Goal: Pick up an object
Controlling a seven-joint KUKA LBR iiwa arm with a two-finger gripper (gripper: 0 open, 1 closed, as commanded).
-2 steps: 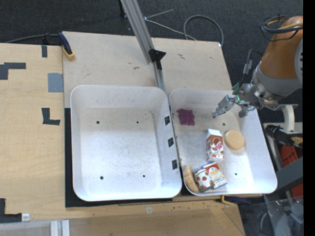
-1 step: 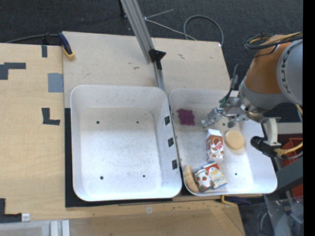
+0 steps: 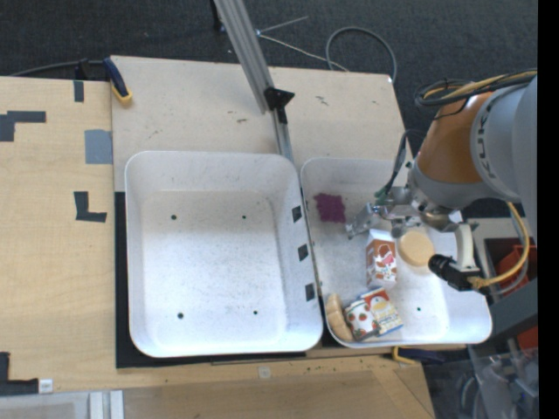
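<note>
Pincer (image 3: 367, 223) sits low in the right bin (image 3: 454, 326), metal fingers pointing left; gap btwn them too blurred to tell. Purple object (image 3: 329, 206) just left of it, apart, on bin floor. Near side of pincer: small red-white carton (image 3: 382, 261), tan round thing (image 3: 416, 250) beside it, poss. a lid. Red-white packet (image 3: 374, 313) w/ tan piece (image 3: 336, 315) at near edge. Left bin (image 3: 144, 234) on tabletop (image 3: 183, 103).
</note>
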